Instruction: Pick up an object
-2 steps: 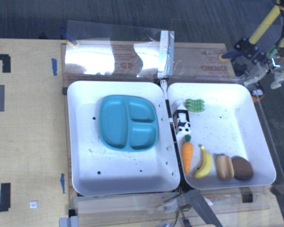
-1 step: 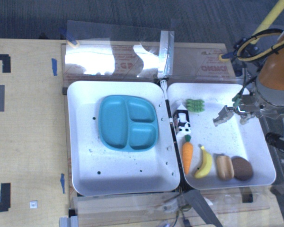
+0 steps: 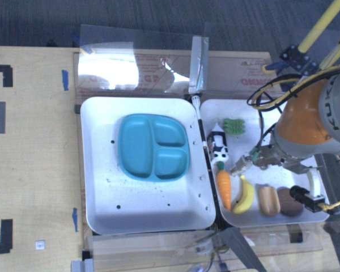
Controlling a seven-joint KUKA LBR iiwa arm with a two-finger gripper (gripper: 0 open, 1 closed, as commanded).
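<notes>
Nearest, along the right bin's (image 3: 238, 107) front edge, lay a carrot (image 3: 224, 189), banana (image 3: 245, 196), bun (image 3: 268, 200) and brown lump (image 3: 289, 202). Just behind them the hand (image 3: 245, 162) hovered; I cannot tell its state. Farther back sat a green toy (image 3: 234, 126)

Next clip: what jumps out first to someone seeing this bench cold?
The blue divided plate lying alone in the left bin draws the eye first. Next, the toy food along the right bin's near edge: carrot, banana, bread roll. The grey and orange arm hangs over that bin.
</notes>
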